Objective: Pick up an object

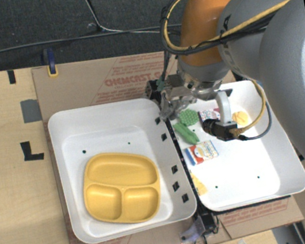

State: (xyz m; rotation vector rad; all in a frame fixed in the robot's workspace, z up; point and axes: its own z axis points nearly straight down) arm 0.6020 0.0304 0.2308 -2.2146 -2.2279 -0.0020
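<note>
My gripper (168, 105) hangs low over the far left corner of the right bin (257, 187), close to the divider between the bins. Just in front of it lies a green object (187, 128), long and partly textured, with its far end next to the gripper's tip. A small white packet with red and blue print (201, 152) lies nearer the camera. A yellow item (240, 117) sits further right, partly behind the wrist hardware. A small yellow piece (199, 185) lies by the bin's left wall. Nothing is visibly between the fingers.
The left bin (61, 134) holds a yellow divided plate (121, 186). The arm's grey body and orange band (203, 10) cover the far right side of the right bin. Brown cardboard lies under both bins.
</note>
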